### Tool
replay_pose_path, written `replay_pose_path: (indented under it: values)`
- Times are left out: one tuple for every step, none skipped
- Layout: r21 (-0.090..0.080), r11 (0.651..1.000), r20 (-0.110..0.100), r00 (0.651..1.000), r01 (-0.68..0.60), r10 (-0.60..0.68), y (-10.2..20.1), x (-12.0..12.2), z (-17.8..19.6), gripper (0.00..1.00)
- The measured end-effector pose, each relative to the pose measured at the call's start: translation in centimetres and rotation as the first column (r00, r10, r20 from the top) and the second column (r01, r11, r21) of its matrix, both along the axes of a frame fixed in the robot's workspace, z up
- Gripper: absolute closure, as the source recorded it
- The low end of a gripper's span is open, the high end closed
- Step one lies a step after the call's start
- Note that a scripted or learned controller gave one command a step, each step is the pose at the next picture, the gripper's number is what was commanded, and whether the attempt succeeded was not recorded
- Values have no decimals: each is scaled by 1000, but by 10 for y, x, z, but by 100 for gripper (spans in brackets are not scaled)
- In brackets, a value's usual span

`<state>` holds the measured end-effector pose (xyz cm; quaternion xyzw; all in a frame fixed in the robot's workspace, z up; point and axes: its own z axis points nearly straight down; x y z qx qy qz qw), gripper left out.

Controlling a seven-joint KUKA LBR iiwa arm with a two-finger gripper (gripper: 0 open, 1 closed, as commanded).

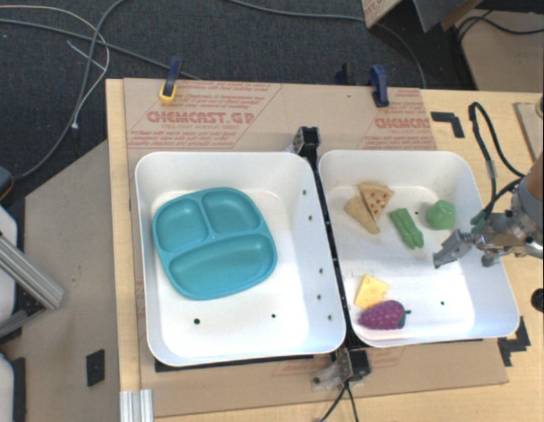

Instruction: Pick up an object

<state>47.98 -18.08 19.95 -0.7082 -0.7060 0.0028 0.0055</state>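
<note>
Two white bins side by side: left bin (157,323) bearing a teal divided plate (214,242). Right bin (456,315) holding waffle pieces (370,206) at eleven o'clock, green pieces (423,221) at center, cheese wedge (370,290) and purple grapes (382,315) at seven. Gripper (465,246) at three o'clock, over bare floor.

A robotics lab: clamped cardboard bench (254,104), loose floor cables (96,42).

The grey metal two-finger gripper (460,246) reaches in from the right edge of the scene, held low and pointing left. Its dark fingers (447,254) are spread apart with nothing between them. Behind it, the grey wrist (509,231) runs out toward the right, mostly cut off by the frame.
</note>
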Motion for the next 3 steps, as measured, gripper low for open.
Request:
replay_pose_path:
  values:
    - [-3, 1000, 10, 1000, -3, 3, 0, 3, 4, 0]
    - [0, 1000, 4, 1000, -4, 4, 8, 5, -56, 0]
    - [0, 1000, 4, 1000, -3, 3, 9, 4, -109, 0]
